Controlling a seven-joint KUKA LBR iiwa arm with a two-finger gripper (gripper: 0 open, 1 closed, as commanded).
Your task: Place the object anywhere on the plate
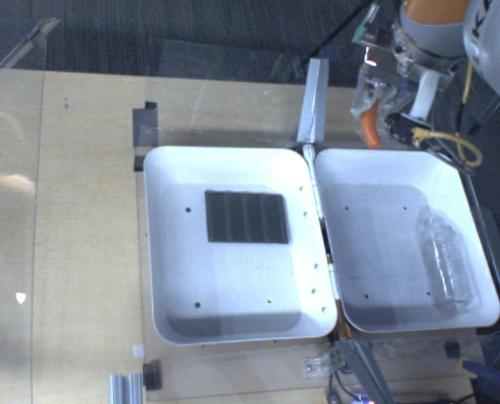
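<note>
Two white bins (317,225) side by side, wooden bench (65,251).

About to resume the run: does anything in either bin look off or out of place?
Nothing looks spilled or broken. The clear plastic bottle lies on its side in the right bin, not on the dark plate in the left bin. The pincer is behind the bins.

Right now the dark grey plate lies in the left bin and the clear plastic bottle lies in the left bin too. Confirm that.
Not quite. The dark grey plate lies in the left bin, but the clear plastic bottle lies in the right bin, as the camera view shows.
</note>
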